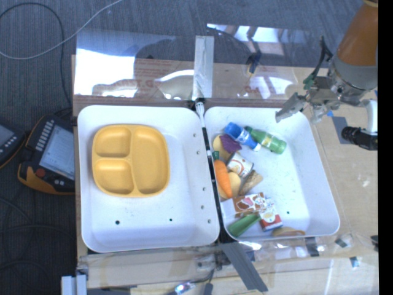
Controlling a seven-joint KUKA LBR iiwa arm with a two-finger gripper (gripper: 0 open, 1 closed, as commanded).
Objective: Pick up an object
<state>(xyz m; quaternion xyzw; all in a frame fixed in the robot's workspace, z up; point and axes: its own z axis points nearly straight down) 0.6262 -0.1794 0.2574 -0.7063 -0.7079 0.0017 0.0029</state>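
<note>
Objects are piled in the right bin (319, 183) toward its left side: green bottle (268, 141), blue bottle (238, 133), carrot (223, 178), small cartons. The pincer (305, 103) is seen above the bin's far right corner, nothing grasped; released or clenched cannot be told. A yellow divided plate (131, 160) lies in the left bin (178, 217).

Bright, even light falls from above. Strong glare washes the clear panel (184, 60) at twelve o'clock, with blown-out white patches. The two white bins (147, 226) look slightly overexposed, with soft, faint shadows. The picture is a little soft and grainy; the carpet (37, 5) at ten o'clock stays dim.
</note>
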